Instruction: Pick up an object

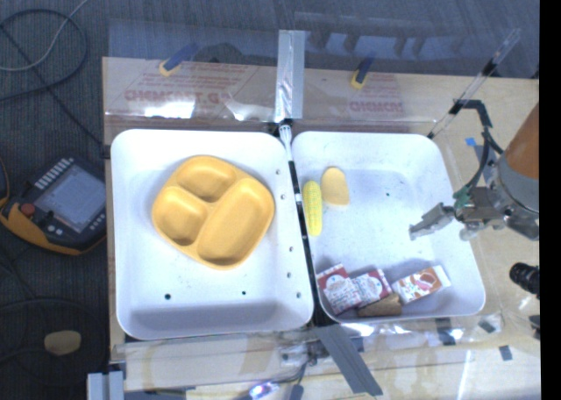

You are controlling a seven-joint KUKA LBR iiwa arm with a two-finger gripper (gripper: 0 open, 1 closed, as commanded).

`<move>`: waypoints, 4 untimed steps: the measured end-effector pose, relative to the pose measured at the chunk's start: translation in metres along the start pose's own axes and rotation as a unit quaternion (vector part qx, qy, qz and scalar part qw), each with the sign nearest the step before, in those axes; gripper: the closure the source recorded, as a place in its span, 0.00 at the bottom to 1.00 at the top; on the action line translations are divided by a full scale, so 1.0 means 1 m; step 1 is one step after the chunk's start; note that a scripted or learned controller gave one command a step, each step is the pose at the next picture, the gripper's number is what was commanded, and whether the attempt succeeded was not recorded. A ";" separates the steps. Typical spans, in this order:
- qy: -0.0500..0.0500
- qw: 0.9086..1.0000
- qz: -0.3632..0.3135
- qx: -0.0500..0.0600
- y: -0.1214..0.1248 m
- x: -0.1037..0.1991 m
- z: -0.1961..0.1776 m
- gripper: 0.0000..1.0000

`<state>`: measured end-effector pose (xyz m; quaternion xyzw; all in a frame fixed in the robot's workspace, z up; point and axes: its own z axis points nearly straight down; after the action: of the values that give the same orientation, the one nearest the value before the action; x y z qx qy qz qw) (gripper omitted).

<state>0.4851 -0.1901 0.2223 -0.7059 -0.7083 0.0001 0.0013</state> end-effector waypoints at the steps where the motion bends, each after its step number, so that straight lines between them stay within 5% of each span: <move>1: 0.001 0.996 0.086 0.001 -0.001 -0.013 0.119 0.00; 2: -0.006 0.997 0.080 -0.007 0.002 0.019 0.131 0.00; 4: 0.000 0.994 0.111 -0.008 0.004 0.016 0.132 0.00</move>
<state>0.4883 -0.1741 0.0905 -0.7799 -0.6259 -0.0054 -0.0038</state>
